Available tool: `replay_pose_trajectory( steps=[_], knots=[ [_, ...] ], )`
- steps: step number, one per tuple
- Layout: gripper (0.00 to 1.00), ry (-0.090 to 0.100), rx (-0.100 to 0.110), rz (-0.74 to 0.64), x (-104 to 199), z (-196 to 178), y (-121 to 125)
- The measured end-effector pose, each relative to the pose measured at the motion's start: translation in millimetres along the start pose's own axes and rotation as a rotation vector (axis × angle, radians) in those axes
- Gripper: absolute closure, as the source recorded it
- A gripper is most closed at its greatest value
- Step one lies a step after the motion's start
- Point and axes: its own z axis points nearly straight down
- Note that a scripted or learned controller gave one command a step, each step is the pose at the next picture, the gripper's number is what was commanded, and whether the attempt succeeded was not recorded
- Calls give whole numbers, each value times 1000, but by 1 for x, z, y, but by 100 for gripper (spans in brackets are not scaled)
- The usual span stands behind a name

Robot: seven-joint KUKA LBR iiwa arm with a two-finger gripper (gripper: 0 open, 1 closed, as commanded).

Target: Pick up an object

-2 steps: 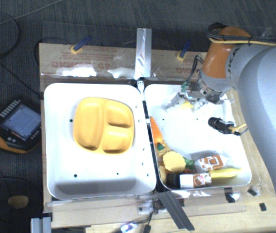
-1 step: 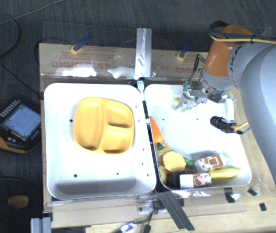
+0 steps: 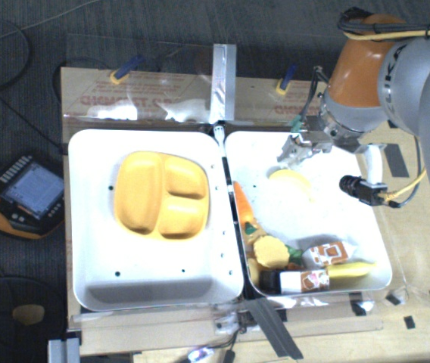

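My gripper (image 3: 297,151) hangs over the far part of the right bin (image 3: 366,225), just above a pale yellow round object (image 3: 288,181) lying on the bin floor. Nothing shows between its fingers. Along the bin's near and left side lie an orange carrot (image 3: 241,203), a yellow lumpy item (image 3: 270,252), a dark bottle with a white label (image 3: 300,281), a small brown-and-white carton (image 3: 327,254) and a yellow banana-like piece (image 3: 351,271).
The left bin (image 3: 86,278) holds a yellow divided tray (image 3: 160,194). A metal divider post (image 3: 223,82) stands at the far edge between the bins. A handheld pendant (image 3: 24,195) lies on the floor at the left.
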Motion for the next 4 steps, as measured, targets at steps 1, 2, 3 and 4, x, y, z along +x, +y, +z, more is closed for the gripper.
replay_pose_trajectory(
  steps=[1, 2, 3, 4],
  knots=[
    [100, -2, -6, -79, -10, 108, -35],
    [0, -1, -3, -79, -10, 111, -36],
    [0, -2, -10, -31, -19, 113, 9],
    [100, -1, -11, -29, -19, 103, 9]
  ],
)
